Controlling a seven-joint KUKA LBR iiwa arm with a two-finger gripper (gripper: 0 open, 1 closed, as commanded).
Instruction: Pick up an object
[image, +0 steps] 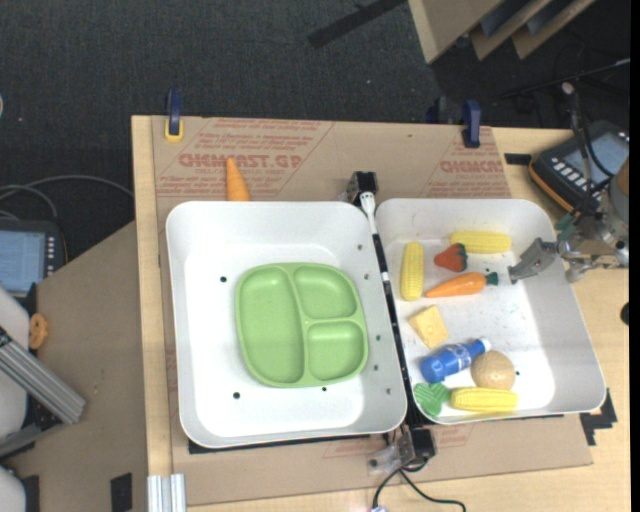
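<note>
The right bin (560, 330) holds several toy foods. An orange carrot (455, 286) lies near its middle, with a red pepper (450, 258) and a yellow corn cob (482, 241) just behind it. Another corn cob (411, 270) lies along the bin's left wall. Toward the front are a cheese wedge (431, 326), a blue bottle (452, 360), a brown potato (493, 371), a third corn cob (483, 400) and a green piece (430, 398). My gripper (528, 264) reaches in from the right edge, low over the bin, just right of the carrot's leafy end, with nothing seen in it.
The left bin (200, 300) holds a green divided plate (300, 323). A second carrot (236, 180) lies on the cardboard behind the left bin. Clamps sit between the bins at the back (362, 186) and front (415, 445). Equipment stands at the far right (575, 170).
</note>
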